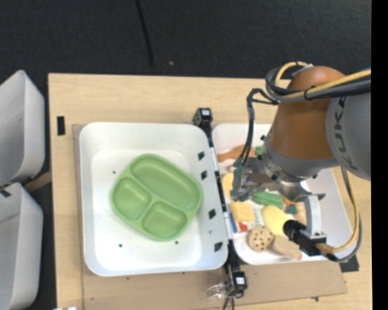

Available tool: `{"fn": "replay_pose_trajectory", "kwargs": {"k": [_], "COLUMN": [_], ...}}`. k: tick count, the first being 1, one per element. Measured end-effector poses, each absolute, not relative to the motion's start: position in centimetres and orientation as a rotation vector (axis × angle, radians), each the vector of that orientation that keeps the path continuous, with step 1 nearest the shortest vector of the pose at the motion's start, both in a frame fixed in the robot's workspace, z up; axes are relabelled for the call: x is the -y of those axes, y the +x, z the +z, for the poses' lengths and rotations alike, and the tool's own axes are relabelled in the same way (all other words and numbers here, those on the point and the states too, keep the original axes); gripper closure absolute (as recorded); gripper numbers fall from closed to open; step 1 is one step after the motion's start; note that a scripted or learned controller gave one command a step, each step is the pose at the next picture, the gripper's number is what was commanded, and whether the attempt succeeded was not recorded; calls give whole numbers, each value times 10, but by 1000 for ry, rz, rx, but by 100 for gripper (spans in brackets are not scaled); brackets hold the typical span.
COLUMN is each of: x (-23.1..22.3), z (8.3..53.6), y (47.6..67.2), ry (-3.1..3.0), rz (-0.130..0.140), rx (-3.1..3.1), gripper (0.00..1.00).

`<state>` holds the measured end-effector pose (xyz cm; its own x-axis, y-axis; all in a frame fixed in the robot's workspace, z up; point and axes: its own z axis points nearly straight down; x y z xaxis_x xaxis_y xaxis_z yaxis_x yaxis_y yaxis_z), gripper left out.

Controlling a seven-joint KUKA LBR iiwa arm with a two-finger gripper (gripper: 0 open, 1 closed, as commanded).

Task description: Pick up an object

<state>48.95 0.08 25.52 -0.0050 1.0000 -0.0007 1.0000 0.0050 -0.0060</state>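
My gripper (244,185) hangs low over the left part of the right bin (330,192), under the orange wrist band (304,118). It sits among a pile of toy foods: a yellow piece (227,185) just to its left, a yellow wedge (244,210) below it, a green piece (269,199) to its right. An orange piece (231,152) lies farther back. A round spotted cookie (260,238), a yellow fruit (276,219) and a tan piece (286,248) lie at the bin's front. The arm hides the bin's middle.
The left bin (97,237) holds a green divided plate (156,196). A ridge with black clips (215,192) separates the bins. Cables (251,128) loop beside the wrist. White boxes (10,134) stand off the bench at the left.
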Motion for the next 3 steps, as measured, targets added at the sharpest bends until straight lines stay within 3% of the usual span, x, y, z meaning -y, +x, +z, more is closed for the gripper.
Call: {"fn": "replay_pose_trajectory", "kwargs": {"k": [1,2,3], "x": [-54,-12,-14], "z": [388,251,388], "y": [502,531,494], "ry": [-2220,-2221,-2225], "rz": [-17,19,-14], "rx": [2235,2212,2231], "gripper": [100,100,100]}}
